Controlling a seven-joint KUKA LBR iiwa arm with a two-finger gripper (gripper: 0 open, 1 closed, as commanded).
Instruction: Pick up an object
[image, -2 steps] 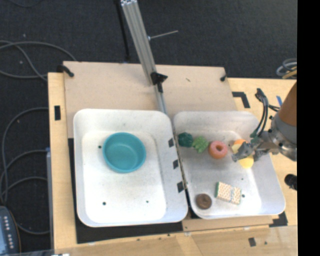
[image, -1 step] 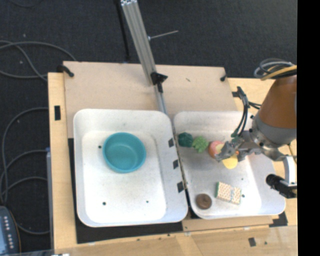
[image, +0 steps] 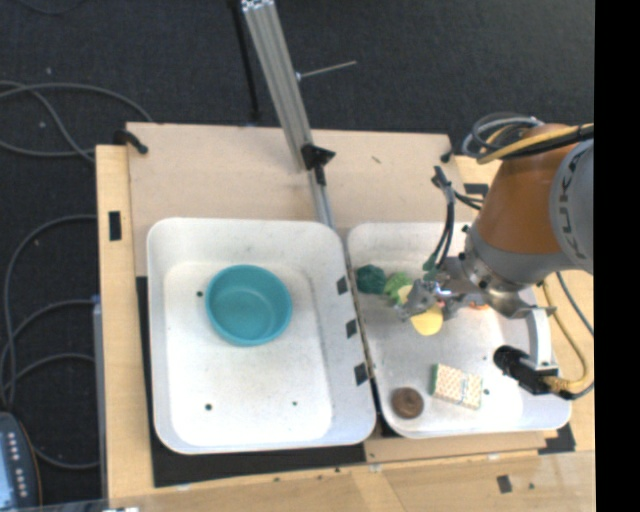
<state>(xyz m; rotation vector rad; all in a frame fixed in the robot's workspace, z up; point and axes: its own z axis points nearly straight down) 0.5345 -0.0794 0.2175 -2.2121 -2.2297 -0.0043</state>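
a robotics lab: plywood bench (image: 200, 170), white bins (image: 180, 250), aluminium camera mast (image: 280, 80), loose cables (image: 40, 110) on dark carpet.

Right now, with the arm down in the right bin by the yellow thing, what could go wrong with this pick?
The gripper sits where the round yellow object, light green piece and dark green piece crowd together, so it might catch two or knock one aside. They lie near the right white bin's left wall, which could block the fingers.
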